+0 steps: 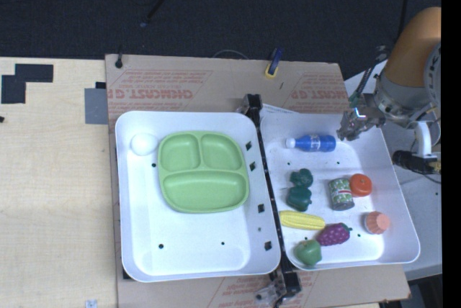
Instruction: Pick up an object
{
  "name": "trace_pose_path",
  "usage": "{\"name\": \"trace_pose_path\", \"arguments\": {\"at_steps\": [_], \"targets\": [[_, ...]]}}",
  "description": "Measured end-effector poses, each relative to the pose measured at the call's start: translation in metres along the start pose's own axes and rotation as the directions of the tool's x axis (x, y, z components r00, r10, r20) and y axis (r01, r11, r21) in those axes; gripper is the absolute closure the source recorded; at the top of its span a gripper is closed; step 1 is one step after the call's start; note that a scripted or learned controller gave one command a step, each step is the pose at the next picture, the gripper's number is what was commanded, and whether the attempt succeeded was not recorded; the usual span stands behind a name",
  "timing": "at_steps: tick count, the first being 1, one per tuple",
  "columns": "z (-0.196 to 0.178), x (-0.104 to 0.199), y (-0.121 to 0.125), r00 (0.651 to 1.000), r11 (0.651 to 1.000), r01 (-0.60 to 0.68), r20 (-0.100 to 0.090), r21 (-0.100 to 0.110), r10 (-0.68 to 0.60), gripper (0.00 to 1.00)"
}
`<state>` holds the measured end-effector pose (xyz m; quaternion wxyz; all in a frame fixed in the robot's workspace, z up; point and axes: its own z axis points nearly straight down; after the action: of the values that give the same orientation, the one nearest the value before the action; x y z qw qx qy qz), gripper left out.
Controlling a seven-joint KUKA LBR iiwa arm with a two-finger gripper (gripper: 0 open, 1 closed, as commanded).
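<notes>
Risk: miss or glancing contact at bin rim.
Gripper point(353, 125) hangs at 3 o'clock of blue bottle point(313, 144); finger state: can't tell; round bottle may roll.

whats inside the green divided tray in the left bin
The green tray shows three bare compartments with nothing in them. A white ball lies outside it. The bin floor beneath the tray is covered.

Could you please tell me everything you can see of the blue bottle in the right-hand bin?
The blue bottle lies on its side near the back of the right bin, its long axis running left to right. Its body is blue, with a white cap end pointing left toward the divider between the bins; it looks like plastic. It rests on the bin floor, apart from the other items. The gripper is just beyond its right end, not holding it.
</notes>
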<state>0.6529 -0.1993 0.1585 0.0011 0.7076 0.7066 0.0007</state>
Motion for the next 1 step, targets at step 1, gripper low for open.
{"name": "trace_pose_path", "arguments": {"at_steps": [1], "targets": [[-0.0627,0.0004,0.0055,1.0,1.0,0.004,0.0,-0.002,-0.004,1.0]]}}
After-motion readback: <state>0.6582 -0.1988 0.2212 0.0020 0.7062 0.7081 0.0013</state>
